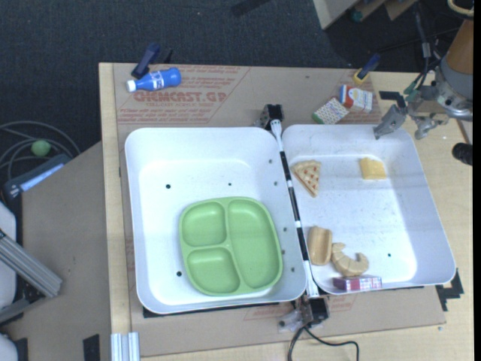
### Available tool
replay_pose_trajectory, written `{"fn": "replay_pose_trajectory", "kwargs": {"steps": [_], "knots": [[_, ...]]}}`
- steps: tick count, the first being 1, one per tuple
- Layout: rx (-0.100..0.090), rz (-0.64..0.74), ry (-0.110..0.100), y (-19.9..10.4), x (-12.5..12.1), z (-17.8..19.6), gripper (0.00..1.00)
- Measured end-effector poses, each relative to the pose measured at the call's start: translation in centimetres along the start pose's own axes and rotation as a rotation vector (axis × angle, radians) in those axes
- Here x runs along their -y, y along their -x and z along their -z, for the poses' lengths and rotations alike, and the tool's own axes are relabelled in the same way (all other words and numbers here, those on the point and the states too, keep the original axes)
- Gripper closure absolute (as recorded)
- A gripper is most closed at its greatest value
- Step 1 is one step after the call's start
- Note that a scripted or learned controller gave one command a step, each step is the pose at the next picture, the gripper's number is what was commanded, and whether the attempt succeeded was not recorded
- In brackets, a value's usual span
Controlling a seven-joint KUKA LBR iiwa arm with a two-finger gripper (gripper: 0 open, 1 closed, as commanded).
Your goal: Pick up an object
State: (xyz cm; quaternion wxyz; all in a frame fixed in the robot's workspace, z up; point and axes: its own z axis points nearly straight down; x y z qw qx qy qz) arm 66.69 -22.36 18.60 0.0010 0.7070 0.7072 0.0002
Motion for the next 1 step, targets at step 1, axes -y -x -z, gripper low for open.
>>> {"fn": "replay_pose_trajectory", "kwargs": {"steps": [1], "knots": [[-0.015,0.004,-0.007,-0.73,1.61,-10.29,0.00]]}}
